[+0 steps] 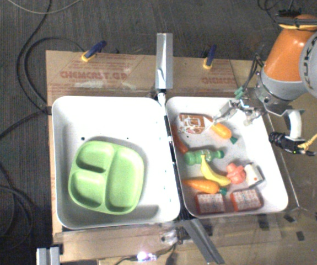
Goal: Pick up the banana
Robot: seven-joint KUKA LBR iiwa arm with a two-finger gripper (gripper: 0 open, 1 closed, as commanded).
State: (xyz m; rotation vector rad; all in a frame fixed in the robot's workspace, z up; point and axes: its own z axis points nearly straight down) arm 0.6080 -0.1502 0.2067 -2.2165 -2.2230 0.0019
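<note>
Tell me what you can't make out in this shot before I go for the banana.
- Gripper, camera view: too small and blurred to tell whether its fingers are open or shut, or whether it touches the orange piece.
- Banana: its upper end runs against the green bottle; which lies on top is unclear.
- Labels on the two packets at the right bin's near edge: too small to read.
- Arm: cut off by the frame's right side.
</note>
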